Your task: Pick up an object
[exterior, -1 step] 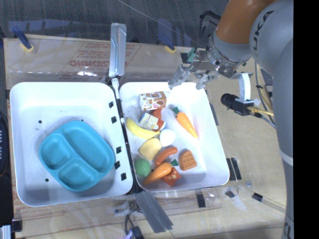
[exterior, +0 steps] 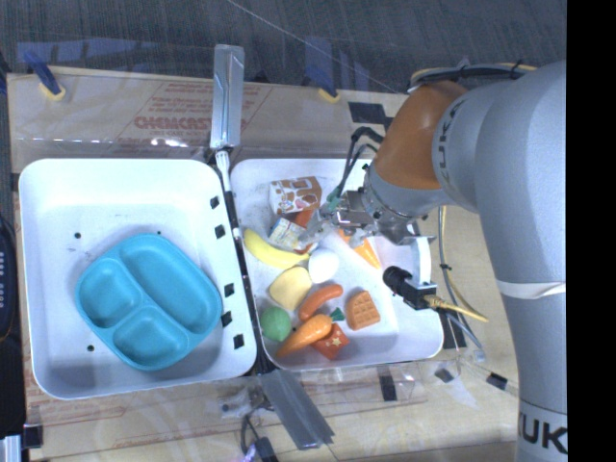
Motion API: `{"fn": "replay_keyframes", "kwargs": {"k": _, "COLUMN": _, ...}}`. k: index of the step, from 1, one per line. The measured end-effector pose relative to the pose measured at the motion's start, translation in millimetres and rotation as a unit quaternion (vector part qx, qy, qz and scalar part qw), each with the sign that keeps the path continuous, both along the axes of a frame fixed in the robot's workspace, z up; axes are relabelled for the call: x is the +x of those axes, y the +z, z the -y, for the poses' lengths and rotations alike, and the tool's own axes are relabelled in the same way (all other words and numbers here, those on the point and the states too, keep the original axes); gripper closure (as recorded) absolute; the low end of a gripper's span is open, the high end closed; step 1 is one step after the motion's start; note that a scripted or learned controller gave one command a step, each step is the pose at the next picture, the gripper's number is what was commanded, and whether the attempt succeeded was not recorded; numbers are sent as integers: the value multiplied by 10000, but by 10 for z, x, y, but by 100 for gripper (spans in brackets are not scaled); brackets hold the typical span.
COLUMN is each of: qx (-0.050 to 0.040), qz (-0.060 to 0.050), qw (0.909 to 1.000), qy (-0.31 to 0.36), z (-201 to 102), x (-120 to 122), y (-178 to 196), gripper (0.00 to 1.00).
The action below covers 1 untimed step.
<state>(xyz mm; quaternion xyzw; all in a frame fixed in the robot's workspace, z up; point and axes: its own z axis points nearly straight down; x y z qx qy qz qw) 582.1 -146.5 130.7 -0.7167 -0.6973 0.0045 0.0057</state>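
Camera view: gripper above carrot (right bin).

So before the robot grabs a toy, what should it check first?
1. Gripper over the right bin: ok, it hangs above the pile's top edge.
2. Fingers open or shut: cannot tell, the wrist hides them.
3. Toy already held: cannot tell.
4. Easy target: not ok, the banana, white egg and carrot crowd together, touching.
5. Snack box near the gripper: ok, lying close by.
6. Blue tray out of the way: ok, it sits in the left bin.
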Motion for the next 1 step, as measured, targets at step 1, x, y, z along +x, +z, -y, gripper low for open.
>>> {"fn": "replay_keyframes", "kwargs": {"k": 1, "qx": -5, "qz": 110, "qw": 9999, "qy": 44, "z": 212, "x": 406, "y": -310, "gripper": 0}}
